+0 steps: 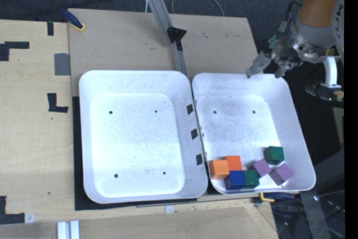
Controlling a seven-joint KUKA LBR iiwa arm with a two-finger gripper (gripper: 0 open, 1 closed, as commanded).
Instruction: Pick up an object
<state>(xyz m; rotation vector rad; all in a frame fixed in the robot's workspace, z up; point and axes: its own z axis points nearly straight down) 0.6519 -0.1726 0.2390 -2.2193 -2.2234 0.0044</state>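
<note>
Currently my hand (267, 66) hovers at the right bin's (296, 120) far rim, spread and holding nothing; the blocks (orange block (219, 168) nearest left) cluster at the near edge, well apart.

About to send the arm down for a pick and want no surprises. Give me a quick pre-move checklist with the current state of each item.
1. Targets present: ok. Blocks are clustered at the near edge of the right bin: orange block, blue block, green block, purple block.
2. Gripper carrying nothing: ok, nothing shows between its fingers.
3. Gripper over a target: not ok, it hangs at the bin's far rim, away from the blocks.
4. An isolated target: not ok, the blocks sit close together, several touching.
5. Finger opening: cannot tell.
</note>
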